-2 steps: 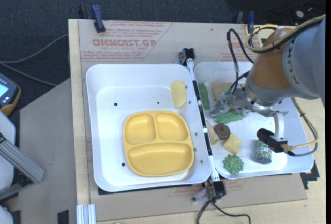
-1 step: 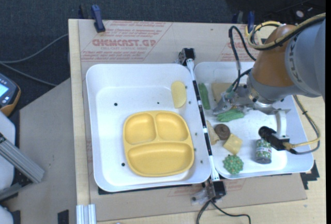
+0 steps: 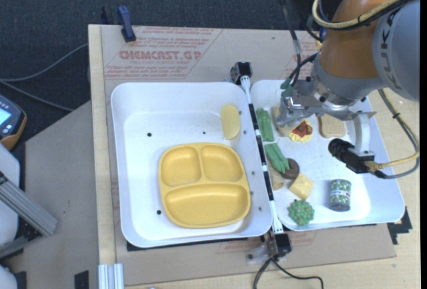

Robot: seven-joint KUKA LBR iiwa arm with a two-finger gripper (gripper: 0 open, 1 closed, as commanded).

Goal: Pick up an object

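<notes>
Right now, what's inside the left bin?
The left bin holds a yellow divided tray and a pale yellow oval piece near its right wall. Whatever lies under the tray is covered.

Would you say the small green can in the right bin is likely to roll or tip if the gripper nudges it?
The can stands upright on the flat bin floor, so it probably won't roll yet. It looks short and squat, so likely stable. Knocked over, its round side would probably roll.

One fixed camera here, set high above the bench (image 3: 167, 61) and looking down at a slant. The two white bins (image 3: 133, 147) sit side by side across mid-frame, dark floor along the top, and the arm (image 3: 373, 27) comes in from the upper right.
</notes>
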